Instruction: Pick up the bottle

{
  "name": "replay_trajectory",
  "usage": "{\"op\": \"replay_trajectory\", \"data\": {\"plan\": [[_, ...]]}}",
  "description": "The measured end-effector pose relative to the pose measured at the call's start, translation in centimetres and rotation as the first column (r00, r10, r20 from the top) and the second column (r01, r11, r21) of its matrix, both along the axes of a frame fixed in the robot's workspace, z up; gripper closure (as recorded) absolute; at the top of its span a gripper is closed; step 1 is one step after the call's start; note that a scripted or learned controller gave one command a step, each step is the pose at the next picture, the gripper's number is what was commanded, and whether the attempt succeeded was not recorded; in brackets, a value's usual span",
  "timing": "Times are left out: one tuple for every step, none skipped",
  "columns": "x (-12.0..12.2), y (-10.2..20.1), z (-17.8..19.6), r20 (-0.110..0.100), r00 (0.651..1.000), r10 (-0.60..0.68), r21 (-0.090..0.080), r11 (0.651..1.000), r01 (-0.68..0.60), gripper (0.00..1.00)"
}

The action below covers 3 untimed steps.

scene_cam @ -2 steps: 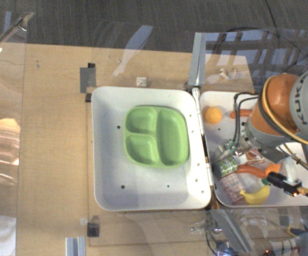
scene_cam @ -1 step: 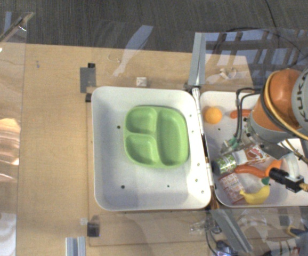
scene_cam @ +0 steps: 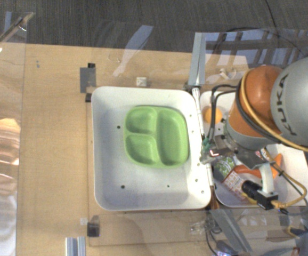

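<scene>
In the right bin (scene_cam: pixel 224 197), close to its left wall, lies what looks like a bottle (scene_cam: pixel 229 176) with a green and red label, partly hidden by the arm. My gripper (scene_cam: pixel 213 152) hangs low at that bin's left wall, just above and left of the bottle's upper end. The grey arm with its orange band (scene_cam: pixel 258 108) covers most of the right bin. Whether the gripper touches the bottle I cannot tell.
The left bin (scene_cam: pixel 108 180) holds a green divided plate (scene_cam: pixel 156 136) at its middle. An orange round object (scene_cam: pixel 212 114) sits at the back left of the right bin. More orange pieces (scene_cam: pixel 251 170) and cables lie beside the bottle.
</scene>
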<state>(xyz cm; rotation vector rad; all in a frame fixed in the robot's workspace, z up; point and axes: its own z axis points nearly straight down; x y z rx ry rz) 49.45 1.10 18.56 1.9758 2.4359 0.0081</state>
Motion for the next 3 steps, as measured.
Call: {"op": "replay_trajectory", "data": {"plan": [[-0.5,-7.0,7.7,0.001,0.936,0.351,-0.004,0.936,-0.351,1.00],[2.4,-11.2,5.3,-0.002,0.994,0.111,-0.003,0.994,-0.111,1.00],[5.4,-6.1,5.6,-0.001,0.577,0.817,-0.009,0.577,-0.817,1.00]]}}
